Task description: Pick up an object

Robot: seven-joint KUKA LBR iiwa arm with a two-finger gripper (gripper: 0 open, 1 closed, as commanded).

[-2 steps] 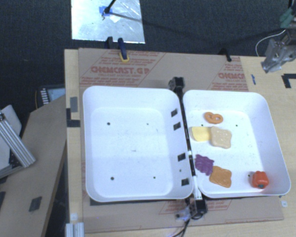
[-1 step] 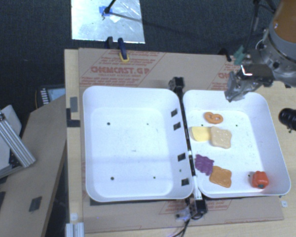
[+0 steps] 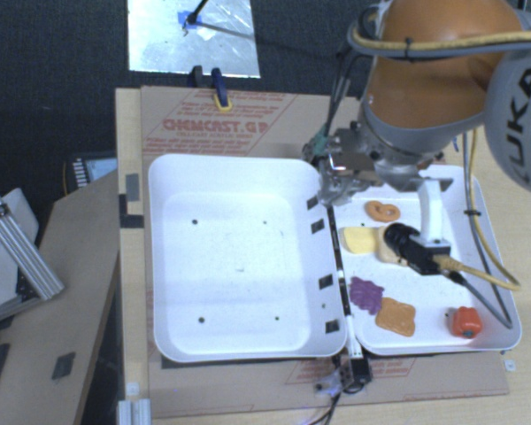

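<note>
The right bin (image 3: 500, 301) holds several small toys. An orange pretzel shape (image 3: 382, 211) lies near its far left, with a pale yellow slab (image 3: 359, 240) just in front of it and a beige piece (image 3: 388, 255) beside that. Nearer the front lie a purple cluster (image 3: 366, 295), an orange-brown toast-like piece (image 3: 396, 316) and a red-orange pepper-like toy (image 3: 465, 322). My gripper (image 3: 335, 177) hangs low at the right bin's far left corner, beside the divider, a short way left of the pretzel. Nothing is seen in its grasp.
The left bin (image 3: 164, 237) sits beside the right one on a cardboard sheet (image 3: 221, 122). The big orange and grey arm body (image 3: 434, 69) hides the right bin's far part. A foil square (image 3: 193, 25) lies beyond the bins.
</note>
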